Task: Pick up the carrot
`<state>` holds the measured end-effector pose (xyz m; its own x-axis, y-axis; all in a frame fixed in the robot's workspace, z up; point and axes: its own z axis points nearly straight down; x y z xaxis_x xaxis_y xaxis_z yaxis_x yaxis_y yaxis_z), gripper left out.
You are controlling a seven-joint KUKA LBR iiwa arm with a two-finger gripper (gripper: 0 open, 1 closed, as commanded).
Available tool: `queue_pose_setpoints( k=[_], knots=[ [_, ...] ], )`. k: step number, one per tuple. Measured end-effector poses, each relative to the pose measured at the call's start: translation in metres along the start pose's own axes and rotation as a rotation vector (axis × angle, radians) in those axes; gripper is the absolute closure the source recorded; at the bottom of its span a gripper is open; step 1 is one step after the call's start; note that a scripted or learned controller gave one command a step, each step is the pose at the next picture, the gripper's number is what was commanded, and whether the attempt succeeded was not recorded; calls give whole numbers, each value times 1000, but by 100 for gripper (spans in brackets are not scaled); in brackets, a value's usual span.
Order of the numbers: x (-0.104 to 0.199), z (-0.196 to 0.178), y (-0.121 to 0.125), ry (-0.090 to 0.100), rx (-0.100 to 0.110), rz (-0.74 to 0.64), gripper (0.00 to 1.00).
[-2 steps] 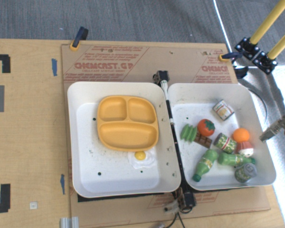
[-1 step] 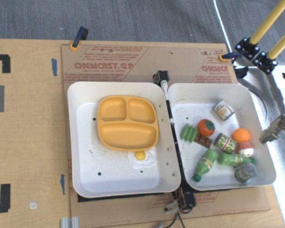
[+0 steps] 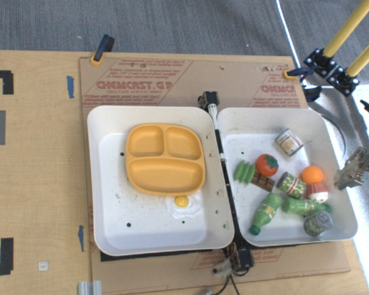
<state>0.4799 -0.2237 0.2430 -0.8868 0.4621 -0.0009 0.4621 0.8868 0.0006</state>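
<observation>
Because the carrot (image 3: 312, 175) lies in the right bin (image 3: 341, 134) with nothing gripping it, the pick looks not yet begun. Nearest the camera in that bin are a green bottle (image 3: 265, 212) and a dark jar (image 3: 317, 224). Just beyond them, near the right wall, sits the orange piece I take for the carrot, though its shape is hard to read. The end effector (image 3: 355, 169) hangs just outside the bin's right rim. How far open it is I cannot tell, and no toy shows in it. Reaching in, closing and lifting all remain. Farther back lies a small can (image 3: 289, 142).
</observation>
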Motion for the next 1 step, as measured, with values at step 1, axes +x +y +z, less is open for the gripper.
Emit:
queue_pose_setpoints(
  k=[1],
  knots=[
    [0, 6, 0, 0, 0, -190, 100]
  ],
)
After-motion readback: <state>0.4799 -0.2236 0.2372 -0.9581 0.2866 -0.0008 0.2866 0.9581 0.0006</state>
